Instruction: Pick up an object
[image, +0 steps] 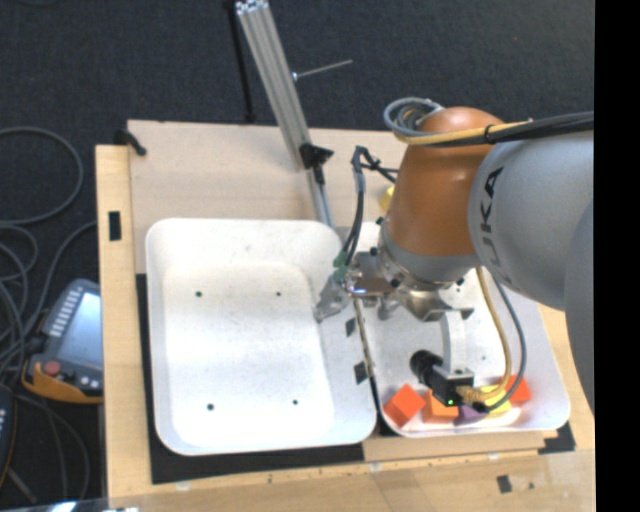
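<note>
Camera view from above shows the loose objects gathered at the near end of the right bin (548, 408): an orange block (405, 402) lies closest to the wall shared with the other bin, a small purple piece (467, 416) sits just beside it toward the right, and a second orange piece (519, 392) rests near the bin's right corner. None of them is lifted; all lie on the bin floor, partly hidden by the robot's own hardware. The gripper (338, 292) is well apart from this cluster, up over the line where the two bins meet, near the middle of their shared edge. Nothing can be seen in it, and whether it is open or closed cannot be told from this angle. The arm (520, 220) reaches in from the right, its orange band (435, 190) and grey body covering most of the right bin's far half. The left bin (250, 340) lies alongside, its white floor marked by four small dark dots. Both bins rest on the pale bench (200, 170). An aluminium rail (278, 85) slants up from the bench's far side. On the dark floor to the left lie a handheld pendant (75, 335) and loose cables (40, 200).
</note>
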